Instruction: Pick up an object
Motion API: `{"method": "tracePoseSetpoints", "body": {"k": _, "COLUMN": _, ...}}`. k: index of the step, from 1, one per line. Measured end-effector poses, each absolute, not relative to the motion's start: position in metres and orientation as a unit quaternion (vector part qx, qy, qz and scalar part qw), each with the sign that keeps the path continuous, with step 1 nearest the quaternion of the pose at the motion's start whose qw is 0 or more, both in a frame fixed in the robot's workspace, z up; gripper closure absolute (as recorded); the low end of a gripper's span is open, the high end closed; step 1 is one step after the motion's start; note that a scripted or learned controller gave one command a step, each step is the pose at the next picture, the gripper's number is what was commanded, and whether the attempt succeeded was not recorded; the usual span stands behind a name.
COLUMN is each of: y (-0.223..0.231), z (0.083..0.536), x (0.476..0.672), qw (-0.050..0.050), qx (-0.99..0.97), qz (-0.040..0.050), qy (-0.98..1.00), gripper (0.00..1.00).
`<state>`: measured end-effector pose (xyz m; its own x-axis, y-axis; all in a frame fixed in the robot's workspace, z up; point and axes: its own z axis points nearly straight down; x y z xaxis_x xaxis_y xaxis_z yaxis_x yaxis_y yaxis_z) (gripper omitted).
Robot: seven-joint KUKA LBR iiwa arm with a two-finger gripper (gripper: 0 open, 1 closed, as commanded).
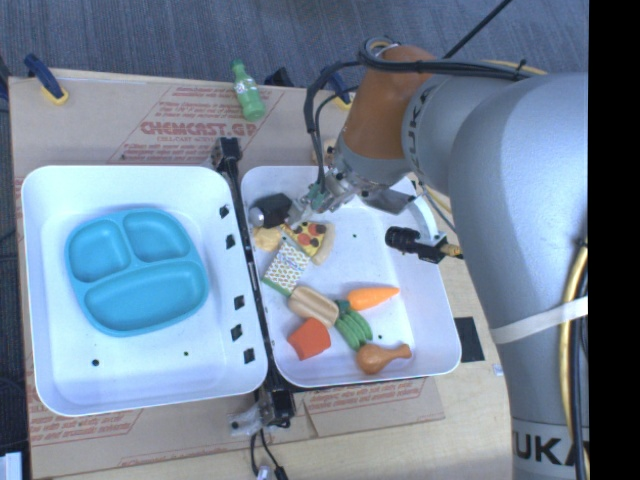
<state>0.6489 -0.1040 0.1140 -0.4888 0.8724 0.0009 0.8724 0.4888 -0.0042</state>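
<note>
The right bin (425,298) holds several toy foods: a pizza slice (308,238), a checkered green-and-white block (286,265), a hot dog bun (312,304), an orange carrot (371,296), a red block (310,339), a green piece (351,327), a chicken drumstick (382,356) and a dark round object (270,210). My gripper (318,200) hangs low over the bin's far left part, just above the pizza slice and right of the dark object. Nothing shows between its tips.
The left bin (60,368) holds a blue divided plate (136,268). A green bottle (247,91) lies on the cardboard behind the bins. A black clamp (413,242) juts over the right bin's far right side. My arm covers the bench's right side.
</note>
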Motion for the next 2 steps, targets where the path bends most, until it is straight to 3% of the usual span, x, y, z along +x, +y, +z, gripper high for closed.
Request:
{"method": "tracePoseSetpoints", "body": {"k": 1, "y": -0.104, "z": 0.114, "x": 0.649, "qw": 0.002, "qx": -0.506, "qz": 0.0017, "qy": -0.863, "gripper": 0.00}}
{"method": "tracePoseSetpoints", "body": {"k": 2, "y": -0.102, "z": 0.095, "x": 0.658, "qw": -0.001, "qx": -0.650, "qz": -0.0010, "qy": -0.760, "gripper": 0.00}}
